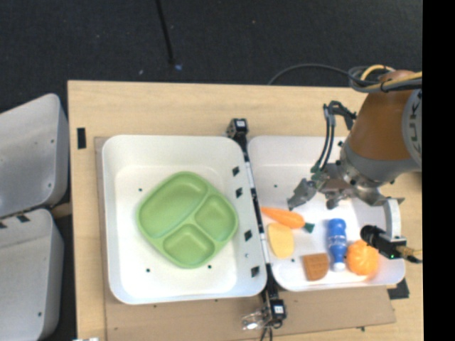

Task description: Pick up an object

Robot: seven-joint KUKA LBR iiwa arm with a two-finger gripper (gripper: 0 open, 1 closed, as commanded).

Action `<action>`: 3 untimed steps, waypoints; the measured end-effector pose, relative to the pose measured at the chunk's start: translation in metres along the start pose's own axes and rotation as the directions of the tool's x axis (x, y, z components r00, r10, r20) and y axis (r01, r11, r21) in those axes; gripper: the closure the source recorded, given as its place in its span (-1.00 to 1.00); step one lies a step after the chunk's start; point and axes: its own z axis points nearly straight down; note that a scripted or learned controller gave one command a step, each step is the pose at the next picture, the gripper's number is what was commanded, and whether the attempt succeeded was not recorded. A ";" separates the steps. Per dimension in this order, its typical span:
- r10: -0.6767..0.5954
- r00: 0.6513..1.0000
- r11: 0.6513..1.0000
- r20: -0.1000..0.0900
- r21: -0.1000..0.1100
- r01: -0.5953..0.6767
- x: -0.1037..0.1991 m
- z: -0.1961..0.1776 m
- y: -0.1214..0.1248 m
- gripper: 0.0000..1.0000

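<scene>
Gripper (318, 192) hangs over the right bin (284, 151), fingers spread, nothing between them. Left bin (114, 190) holds a green divided plate (187, 219). Along the right bin's front edge: carrot (282, 217), yellow block (281, 241), brown block (316, 266), blue bottle (336, 243), orange (363, 258).

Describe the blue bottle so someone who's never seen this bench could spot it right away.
Look in the right-hand white bin, along its near edge. Among the small items there, the blue bottle lies between a brown block and an orange fruit. It is the one blue thing there, with a white cap.
</scene>
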 end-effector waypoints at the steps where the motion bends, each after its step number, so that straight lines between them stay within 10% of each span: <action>1: -0.002 1.000 1.000 0.002 -0.011 0.002 0.000 -0.005 0.002 -1.00; 3: 0.000 1.000 1.000 0.003 -0.011 0.000 0.003 0.107 0.006 -1.00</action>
